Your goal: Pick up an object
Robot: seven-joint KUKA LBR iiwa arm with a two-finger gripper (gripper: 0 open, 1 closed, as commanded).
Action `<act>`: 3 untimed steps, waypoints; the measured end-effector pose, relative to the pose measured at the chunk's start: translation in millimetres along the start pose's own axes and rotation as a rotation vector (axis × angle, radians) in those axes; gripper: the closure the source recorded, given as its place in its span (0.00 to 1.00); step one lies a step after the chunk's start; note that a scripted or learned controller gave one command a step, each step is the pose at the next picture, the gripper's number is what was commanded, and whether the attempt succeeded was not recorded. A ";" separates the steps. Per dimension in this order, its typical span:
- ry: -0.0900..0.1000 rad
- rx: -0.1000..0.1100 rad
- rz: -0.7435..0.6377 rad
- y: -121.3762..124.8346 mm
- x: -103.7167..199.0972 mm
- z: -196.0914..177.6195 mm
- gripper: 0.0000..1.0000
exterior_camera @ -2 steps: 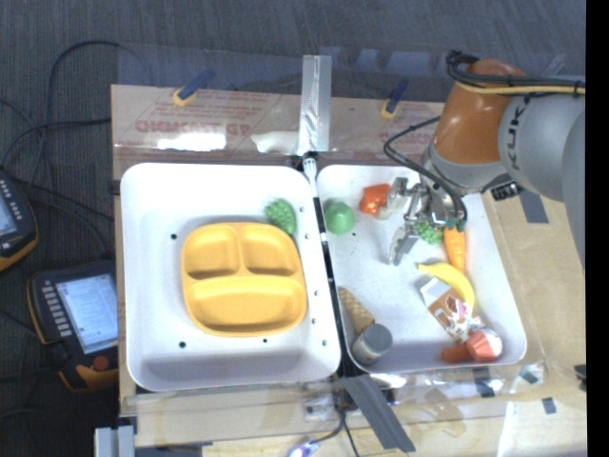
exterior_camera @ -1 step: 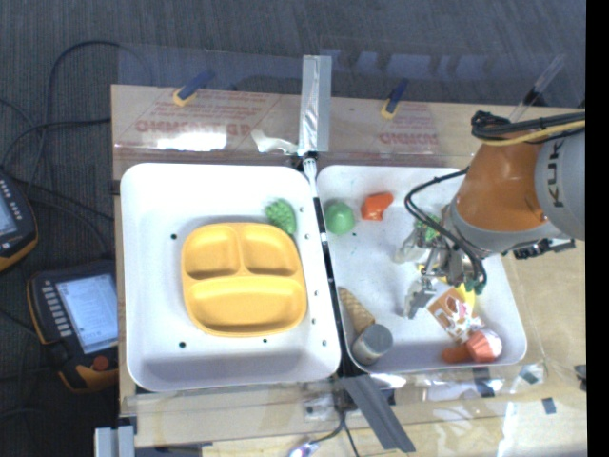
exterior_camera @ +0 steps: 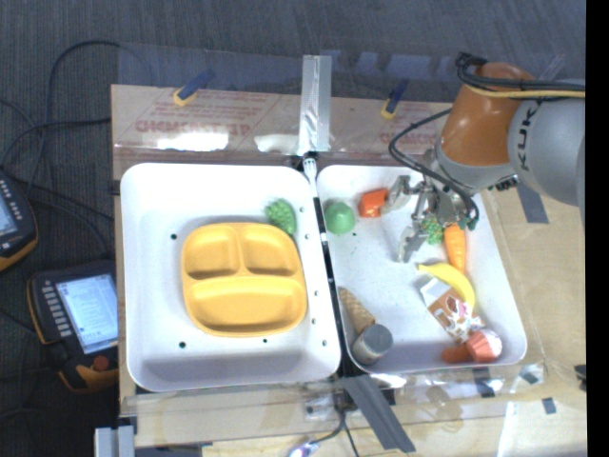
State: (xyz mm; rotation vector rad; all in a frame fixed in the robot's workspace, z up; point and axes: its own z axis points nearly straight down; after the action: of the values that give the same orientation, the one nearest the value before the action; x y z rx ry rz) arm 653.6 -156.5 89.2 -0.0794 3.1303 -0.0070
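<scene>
Pincer [exterior_camera: 422, 225] is seen low over the right bin [exterior_camera: 381, 265], near its far edge; whether anything is gripped cannot be told. One carrot [exterior_camera: 456, 246] lies just beside it, one banana [exterior_camera: 449, 281] nearer. One yellow tray [exterior_camera: 244, 277] sits in the left bin [exterior_camera: 152, 255].

Single fixed overhead camera, tilted obliquely down at moderate range, framing both white bins [exterior_camera: 133, 284] on the tabletop [exterior_camera: 533, 255]; arm [exterior_camera: 533, 141] apparently enters from right.
</scene>
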 end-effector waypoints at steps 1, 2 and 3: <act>-0.002 -0.005 0.122 -33.4 39.1 -0.4 0.00; -0.008 -0.004 0.121 -33.2 36.7 -12.2 1.00; -0.005 0.000 0.106 -61.9 120.1 -4.1 1.00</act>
State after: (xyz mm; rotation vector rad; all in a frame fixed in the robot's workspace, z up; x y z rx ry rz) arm 536.8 -224.4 92.3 0.0870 3.1244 -0.0062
